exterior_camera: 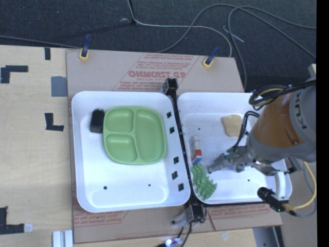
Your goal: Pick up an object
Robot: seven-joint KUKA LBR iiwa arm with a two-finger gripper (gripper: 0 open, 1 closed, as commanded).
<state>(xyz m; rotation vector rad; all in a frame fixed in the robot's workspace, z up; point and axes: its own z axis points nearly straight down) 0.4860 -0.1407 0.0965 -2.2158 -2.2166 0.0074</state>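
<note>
Red-and-white tube (196,149) lies lengthwise along the bin divider (178,138).

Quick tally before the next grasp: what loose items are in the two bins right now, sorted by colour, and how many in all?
Green: 2, the divided tray in the left bin and the leafy green piece in the right bin
Black: 1, the small black block beside the tray
Tan: 1, the tan lump in the right bin
White and red: 1, the small tube
Total: 5
</note>
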